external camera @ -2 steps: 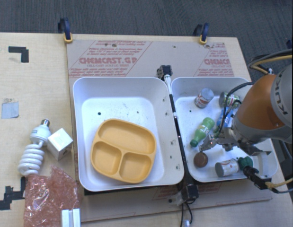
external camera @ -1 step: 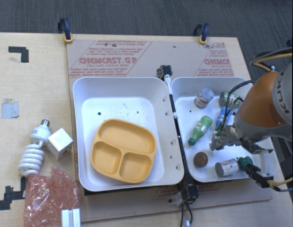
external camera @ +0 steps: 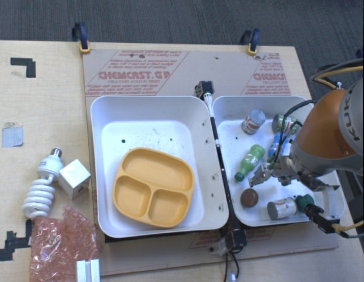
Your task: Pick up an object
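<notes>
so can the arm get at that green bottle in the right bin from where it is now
Probably yes: the green bottle lies on bare bin floor with nothing on top, and the gripper hangs just beside its lower end, so a short move looks enough.

A dark grey carpeted floor (external camera: 170, 4) is seen along the top of the camera view. Below it, a pale wooden bench top (external camera: 37, 107) is spread across the left, marked with small black angle marks (external camera: 24, 66) and a grey square patch (external camera: 12, 136). A brown masonite board printed with red lettering (external camera: 134, 69) is laid on the bench and held at its far edge by two blue-and-yellow clamps (external camera: 80, 38). The light is even, possibly from overhead, and only soft shadows are cast.
</notes>
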Motion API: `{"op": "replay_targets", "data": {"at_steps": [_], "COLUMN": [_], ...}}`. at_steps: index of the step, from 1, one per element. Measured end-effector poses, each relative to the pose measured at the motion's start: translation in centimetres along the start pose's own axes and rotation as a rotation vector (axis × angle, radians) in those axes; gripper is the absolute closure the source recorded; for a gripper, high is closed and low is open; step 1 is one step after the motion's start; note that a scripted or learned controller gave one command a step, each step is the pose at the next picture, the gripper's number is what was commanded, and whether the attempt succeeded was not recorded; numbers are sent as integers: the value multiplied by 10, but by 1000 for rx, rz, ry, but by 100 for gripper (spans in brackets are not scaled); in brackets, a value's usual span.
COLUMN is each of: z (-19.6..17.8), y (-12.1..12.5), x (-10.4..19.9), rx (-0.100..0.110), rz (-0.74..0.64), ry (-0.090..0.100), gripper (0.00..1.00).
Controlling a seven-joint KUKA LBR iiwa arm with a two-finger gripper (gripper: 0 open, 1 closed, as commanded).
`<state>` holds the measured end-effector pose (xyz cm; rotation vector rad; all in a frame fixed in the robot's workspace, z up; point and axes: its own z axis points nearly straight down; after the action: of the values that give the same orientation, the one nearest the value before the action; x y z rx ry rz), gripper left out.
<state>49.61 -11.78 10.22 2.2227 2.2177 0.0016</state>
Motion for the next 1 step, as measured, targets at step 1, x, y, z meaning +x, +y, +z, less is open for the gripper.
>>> {"op": "replay_targets", "data": {"at_steps": [1], "z": [-10], "y": [1], "x": [-1], "rx": [-3], "rz": [1], "ry": [-1], "gripper": [100]}}
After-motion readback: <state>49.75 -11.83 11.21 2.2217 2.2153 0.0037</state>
